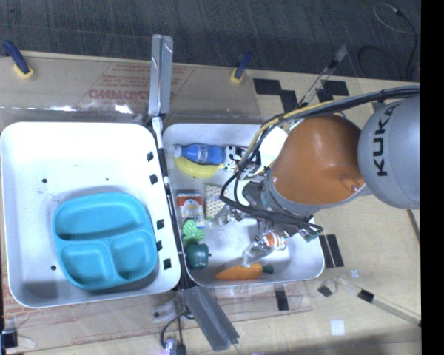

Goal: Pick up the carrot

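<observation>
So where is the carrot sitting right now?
The carrot lies along the near wall of the right bin, just below the gripper and right of the dark green vegetable.

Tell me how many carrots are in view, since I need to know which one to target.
1. The carrot lies along the near wall of the right bin, just below the gripper. The arm covers part of that bin, so another could be hidden.

camera view: fixed overhead | slanted downward | frames both bins (pixel 15 198) whole
</observation>
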### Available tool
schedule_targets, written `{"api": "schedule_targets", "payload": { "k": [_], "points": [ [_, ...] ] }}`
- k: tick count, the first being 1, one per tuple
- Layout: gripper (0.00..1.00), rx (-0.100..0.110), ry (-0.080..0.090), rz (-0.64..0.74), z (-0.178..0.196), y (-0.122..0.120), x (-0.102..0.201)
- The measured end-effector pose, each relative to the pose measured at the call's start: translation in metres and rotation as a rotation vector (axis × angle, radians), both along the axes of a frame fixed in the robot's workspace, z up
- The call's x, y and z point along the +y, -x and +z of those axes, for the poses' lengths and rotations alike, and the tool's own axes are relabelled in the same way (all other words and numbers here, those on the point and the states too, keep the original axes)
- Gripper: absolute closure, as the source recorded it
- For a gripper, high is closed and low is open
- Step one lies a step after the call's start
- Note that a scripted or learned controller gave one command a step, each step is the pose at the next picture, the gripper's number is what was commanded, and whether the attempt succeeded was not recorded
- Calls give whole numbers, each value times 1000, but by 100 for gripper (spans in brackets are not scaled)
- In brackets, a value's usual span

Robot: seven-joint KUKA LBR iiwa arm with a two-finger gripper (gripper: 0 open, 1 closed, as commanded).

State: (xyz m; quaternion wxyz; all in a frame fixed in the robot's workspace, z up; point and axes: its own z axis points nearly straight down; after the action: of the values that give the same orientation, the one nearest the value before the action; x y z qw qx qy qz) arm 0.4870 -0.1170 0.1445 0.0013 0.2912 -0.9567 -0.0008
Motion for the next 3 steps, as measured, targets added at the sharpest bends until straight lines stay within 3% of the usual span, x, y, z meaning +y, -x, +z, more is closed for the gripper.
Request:
{"api": "schedule_targets", "payload": {
  "k": [1, 2, 3],
  "points": [
    [0, -4, -1, 325, -28, -10, -55],
    [0, -14, 4, 445, -50, 2, -39],
    [0, -5, 0, 691, -14, -81, -60]
  ]
}}
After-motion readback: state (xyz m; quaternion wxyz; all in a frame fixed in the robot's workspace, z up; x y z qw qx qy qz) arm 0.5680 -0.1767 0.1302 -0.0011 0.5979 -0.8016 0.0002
